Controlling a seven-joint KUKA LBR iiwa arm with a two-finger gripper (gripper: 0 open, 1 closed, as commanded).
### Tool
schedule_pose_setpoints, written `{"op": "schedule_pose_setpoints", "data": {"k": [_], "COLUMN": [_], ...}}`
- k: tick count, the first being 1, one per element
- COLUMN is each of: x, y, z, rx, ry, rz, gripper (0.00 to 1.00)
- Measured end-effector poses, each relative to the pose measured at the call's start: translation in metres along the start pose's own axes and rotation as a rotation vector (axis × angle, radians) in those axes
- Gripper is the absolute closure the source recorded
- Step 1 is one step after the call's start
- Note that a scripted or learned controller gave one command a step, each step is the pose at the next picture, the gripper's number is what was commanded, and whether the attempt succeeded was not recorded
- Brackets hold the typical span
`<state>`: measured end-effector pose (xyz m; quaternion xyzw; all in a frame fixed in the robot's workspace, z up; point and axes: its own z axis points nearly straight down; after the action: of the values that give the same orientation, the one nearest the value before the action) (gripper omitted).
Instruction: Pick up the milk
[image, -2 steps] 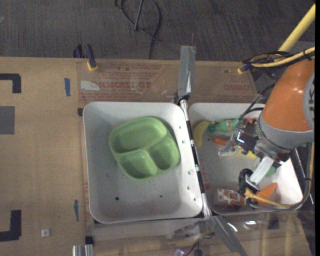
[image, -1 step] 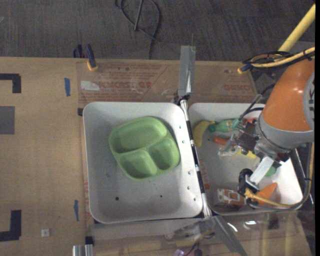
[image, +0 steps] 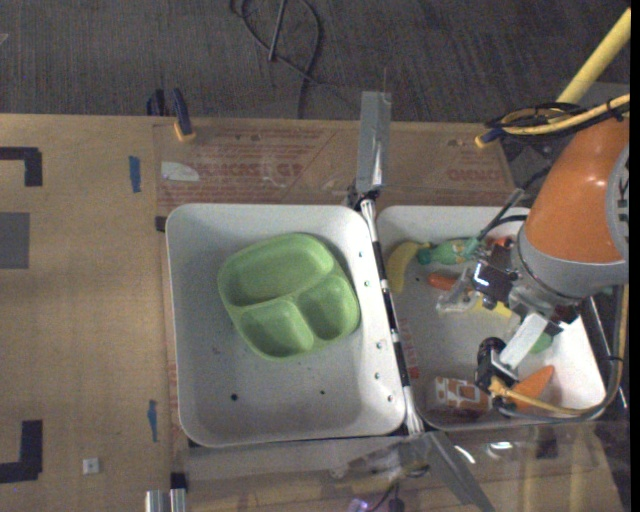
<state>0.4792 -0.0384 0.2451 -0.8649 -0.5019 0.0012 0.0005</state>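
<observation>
Brown-and-white card marks what we take for the milk (image: 458, 396), a small carton lying flat on its side in the right bin (image: 440, 345), close to the wall at the view's lower edge. Lying flat like that, we judge it wants a grasp from above, across its narrow side. It sits below and slightly left of the gripper (image: 480, 278), apart from it, with bare bin floor between. The gripper hangs over a cluster farther up the bin; we cannot tell whether it is spread or pressed together.

Just left of the gripper lie a bottle (image: 450, 250), a banana (image: 400, 265) and a small orange-red piece (image: 440, 283), all clear of the milk. A carrot (image: 538, 378), below-right of the gripper, lies near the carton's right end and could crowd a grasp there. Well left, the other bin (image: 200, 340) holds a green plate (image: 290, 295).
</observation>
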Motion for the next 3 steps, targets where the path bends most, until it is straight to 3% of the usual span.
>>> {"op": "schedule_pose_setpoints", "data": {"k": [3], "x": [0.0000], "y": [0.0000], "z": [0.0000], "rx": [0.000], "ry": [0.000], "rz": [0.000], "gripper": [0.00]}}
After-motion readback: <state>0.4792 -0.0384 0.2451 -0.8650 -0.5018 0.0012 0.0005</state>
